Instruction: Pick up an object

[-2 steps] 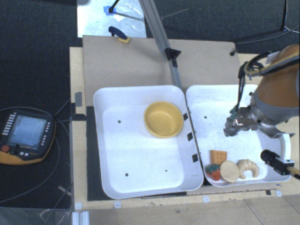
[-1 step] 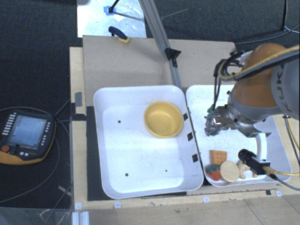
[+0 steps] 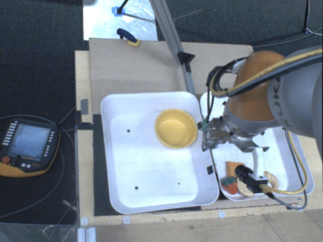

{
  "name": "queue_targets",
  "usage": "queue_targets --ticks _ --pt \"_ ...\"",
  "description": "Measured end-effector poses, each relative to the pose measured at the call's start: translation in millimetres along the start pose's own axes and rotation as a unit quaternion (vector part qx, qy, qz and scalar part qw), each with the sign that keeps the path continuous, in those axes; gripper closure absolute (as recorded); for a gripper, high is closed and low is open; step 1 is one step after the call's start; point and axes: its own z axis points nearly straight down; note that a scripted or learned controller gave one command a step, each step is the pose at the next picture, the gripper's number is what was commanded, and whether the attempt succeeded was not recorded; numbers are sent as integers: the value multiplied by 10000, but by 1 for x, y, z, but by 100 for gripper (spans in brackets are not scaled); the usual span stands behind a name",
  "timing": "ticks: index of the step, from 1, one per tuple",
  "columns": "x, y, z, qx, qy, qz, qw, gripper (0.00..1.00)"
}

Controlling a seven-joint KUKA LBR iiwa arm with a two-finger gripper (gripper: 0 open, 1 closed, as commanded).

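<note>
Yellow bowl [image 3: 175, 127] sits in left bin [image 3: 118, 185], far-right corner, upright. Arm [image 3: 282, 100] hangs over right bin [image 3: 298, 158]; gripper [image 3: 214, 137] near the divider betw bins, just right of bowl. Jaw state: can't tell. Small objs incl. red item [image 3: 230, 185] in right bin's near end.

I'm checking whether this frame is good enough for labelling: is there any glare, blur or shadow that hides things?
Camera view: even lighting and mostly sharp; the yellow bowl in the left bin reads clearly. A bright washed-out patch sits at top. The arm covers much of the right bin, hiding the hand, and small items there look soft.
</note>
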Motion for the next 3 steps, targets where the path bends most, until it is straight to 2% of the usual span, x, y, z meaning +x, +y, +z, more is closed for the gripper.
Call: queue_targets --ticks 1,2,3 --pt "50 -11 -14 -4 1 4 10000 100" --pt "65 -11 -15 0 -3 14 10000 100" --pt "64 -11 -15 1 -4 20 10000 0"
